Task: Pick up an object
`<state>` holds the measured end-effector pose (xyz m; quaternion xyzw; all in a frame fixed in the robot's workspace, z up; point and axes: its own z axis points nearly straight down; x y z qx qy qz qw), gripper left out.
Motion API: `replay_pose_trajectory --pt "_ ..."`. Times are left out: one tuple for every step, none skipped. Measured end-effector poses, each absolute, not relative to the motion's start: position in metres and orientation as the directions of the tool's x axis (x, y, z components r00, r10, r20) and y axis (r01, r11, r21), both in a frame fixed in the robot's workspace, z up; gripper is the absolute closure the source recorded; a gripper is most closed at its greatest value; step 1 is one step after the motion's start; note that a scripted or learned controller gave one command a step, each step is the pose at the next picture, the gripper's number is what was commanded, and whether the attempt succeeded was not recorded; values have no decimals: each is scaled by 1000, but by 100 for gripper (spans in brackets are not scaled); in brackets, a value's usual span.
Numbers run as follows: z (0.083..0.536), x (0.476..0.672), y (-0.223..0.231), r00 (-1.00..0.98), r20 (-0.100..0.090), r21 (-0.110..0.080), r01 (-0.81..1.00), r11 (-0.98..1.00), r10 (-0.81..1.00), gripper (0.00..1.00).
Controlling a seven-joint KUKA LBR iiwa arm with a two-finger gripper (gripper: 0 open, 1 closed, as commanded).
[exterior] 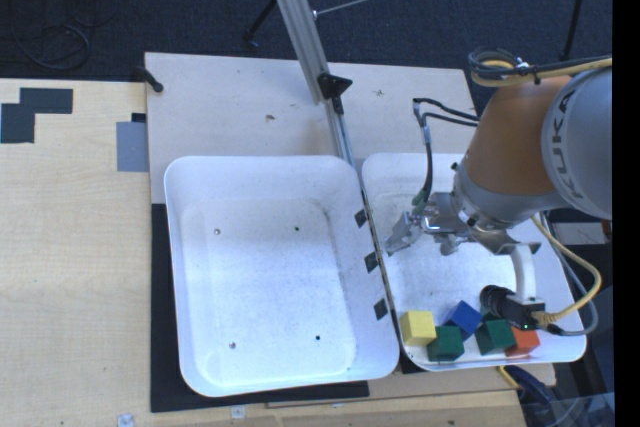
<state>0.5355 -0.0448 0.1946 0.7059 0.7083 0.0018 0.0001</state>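
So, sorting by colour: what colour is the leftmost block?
Yellow block, clearest in the camera view.

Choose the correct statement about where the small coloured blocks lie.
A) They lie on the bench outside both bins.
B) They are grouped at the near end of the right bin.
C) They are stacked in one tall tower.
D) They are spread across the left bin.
B: the yellow block, blue block, green blocks and orange block sit close together at the near end of the right bin.

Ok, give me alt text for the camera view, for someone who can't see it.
A grey robot arm with an orange band reaches from the right over the right-hand white bin, whose near corner holds small yellow, blue, orange and two green blocks. The larger left-hand white bin sits alongside on a pale bench.
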Motion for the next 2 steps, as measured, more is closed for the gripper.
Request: replay_pose_trajectory --pt "251 496 -21 -2 2 0 1000 2 1000 0" --pt "314 487 -74 4 -2 5 1000 -4 1000 0"
